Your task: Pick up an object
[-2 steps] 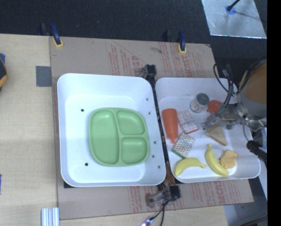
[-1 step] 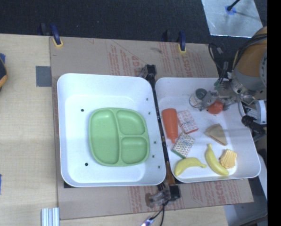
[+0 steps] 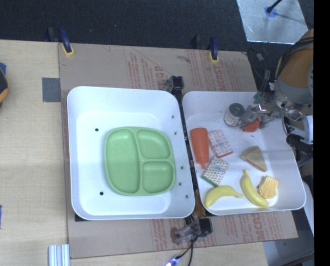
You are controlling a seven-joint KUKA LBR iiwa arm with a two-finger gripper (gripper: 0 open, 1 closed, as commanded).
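Camera view: a red object (image 3: 251, 125) is approached by the gripper (image 3: 257, 114) near the right bin's (image 3: 298, 201) far edge; finger state cannot be told, and the crowding can (image 3: 234, 114) could be knocked.

Left bin (image 3: 82, 148): green tray (image 3: 138, 160) mid-floor, margins free; right bin (image 3: 289, 204) crowded.

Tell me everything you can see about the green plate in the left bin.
The green plate is a pale green, plastic-looking tray with rounded corners, split into three compartments: one long section on its left, two smaller on its right. It lies flat, face up, near the middle of the left bin, turned slightly askew. Nothing lies in it, and it touches only the bin floor.
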